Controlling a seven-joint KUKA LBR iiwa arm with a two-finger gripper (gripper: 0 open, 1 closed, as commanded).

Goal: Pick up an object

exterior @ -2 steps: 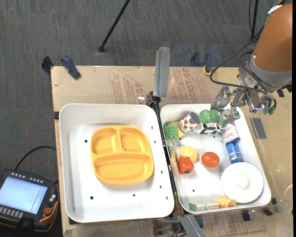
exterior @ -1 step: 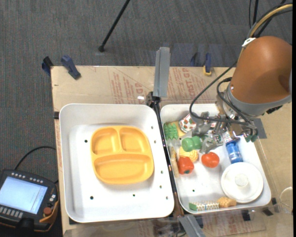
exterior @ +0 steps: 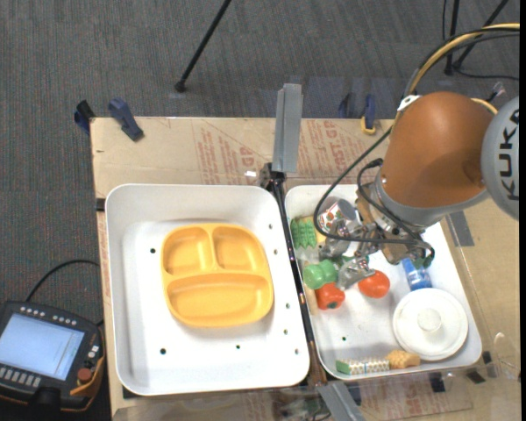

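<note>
My gripper (exterior: 349,260) reaches down into the right bin (exterior: 368,336), under the big orange band of the arm (exterior: 438,160). It hangs just above a cluster of small toys. A green round toy (exterior: 318,275) lies at its lower left. One red toy (exterior: 330,296) sits below it and another red toy (exterior: 374,283) at its lower right. A blue bottle (exterior: 415,274) lies to its right. The arm hides the bin's far right part.
A round white lid (exterior: 430,323) rests in the right bin's near right corner. Along the near wall lie a striped piece (exterior: 361,367) and a tan lump (exterior: 404,359). A yellow-green item (exterior: 304,233) lies by the left wall. The left bin (exterior: 131,323) holds a yellow divided plate (exterior: 217,273).
</note>
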